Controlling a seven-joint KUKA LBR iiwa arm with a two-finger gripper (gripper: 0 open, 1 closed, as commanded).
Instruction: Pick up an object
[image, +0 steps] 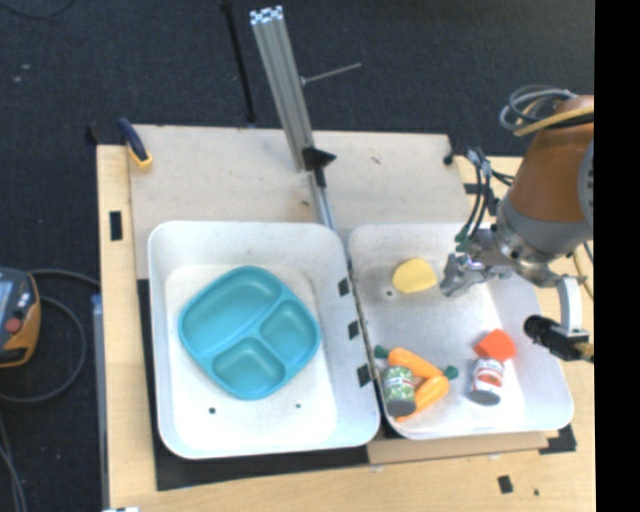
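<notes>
The bench (230, 175) is a pale board carrying two shallow white bins side by side. The left bin (170, 420), toward nine o'clock, holds a teal divided plate (250, 331) with three compartments, lying flat near the bin's middle. The right bin (545, 400), toward three o'clock, holds several small things. A yellow rounded object (414, 276) lies at about eleven o'clock within that bin, near its upper left. A small bottle with an orange-red cap (489, 367) lies at about four o'clock, tilted with its cap uppermost in the view. At about seven o'clock in the bin, hard by the left wall, two orange carrot-shaped pieces (422, 376) lie touching a small can with a green label (399, 388).

The yellow object is smooth, lemon-coloured and lumpish, broader on its right side, resting on the bin floor.

The grey arm with its orange band (553, 180) reaches in from three o'clock. Its gripper (459, 275) hangs just beside the yellow object, at that object's three o'clock; whether they touch I cannot tell. Whether the jaws stand apart or together I cannot tell either, and nothing is seen between them.
</notes>
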